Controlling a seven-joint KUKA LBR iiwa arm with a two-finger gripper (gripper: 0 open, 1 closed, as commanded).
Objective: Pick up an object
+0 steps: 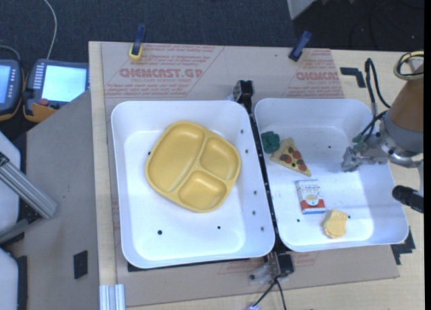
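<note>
Gripper [350, 160] low over right bin [377, 234], nothing visibly in it; can't tell how far it's open.
Pizza slice [291, 156] nearest, just left — centre over it before descending, avoid green toy [271, 141].

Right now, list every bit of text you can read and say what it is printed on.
"CHEMCAST GP": red print on the board, left of centre.
The same red print again on the board's right, cut off by the right bin; only partly legible.
Small box: label too small to read.
Screen at left: too blurred.
</note>
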